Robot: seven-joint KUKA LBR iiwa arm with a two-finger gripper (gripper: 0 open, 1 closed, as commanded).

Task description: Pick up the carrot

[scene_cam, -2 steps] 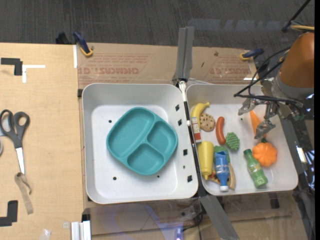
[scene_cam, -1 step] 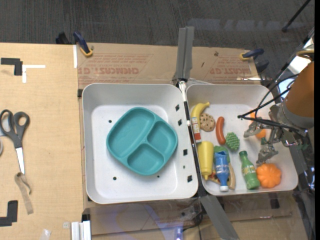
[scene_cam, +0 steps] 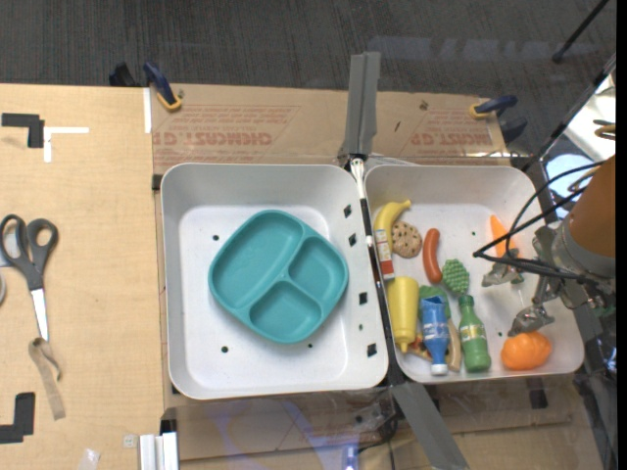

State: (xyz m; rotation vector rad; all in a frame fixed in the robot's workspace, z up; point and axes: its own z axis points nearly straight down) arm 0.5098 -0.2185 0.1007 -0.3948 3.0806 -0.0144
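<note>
The carrot (scene_cam: pixel 498 234) is a slim orange piece lying near the right wall of the right bin (scene_cam: pixel 446 186), partly crossed by black cables. My gripper (scene_cam: pixel 518 299) hangs just below and to the right of it, over the bin floor between the carrot and an orange fruit (scene_cam: pixel 526 351). Its fingers are spread open with nothing between them. The arm's orange band (scene_cam: pixel 598 218) is at the right edge.
The right bin also holds a banana (scene_cam: pixel 389 214), a cookie (scene_cam: pixel 407 237), a red sausage (scene_cam: pixel 431 256), broccoli (scene_cam: pixel 456 276), a yellow bottle (scene_cam: pixel 403 308), a blue bottle (scene_cam: pixel 435 332) and a green bottle (scene_cam: pixel 473 335). A teal divided plate (scene_cam: pixel 279 275) lies in the left bin (scene_cam: pixel 181 292). Scissors (scene_cam: pixel 29 262) rest on the bench at left.
</note>
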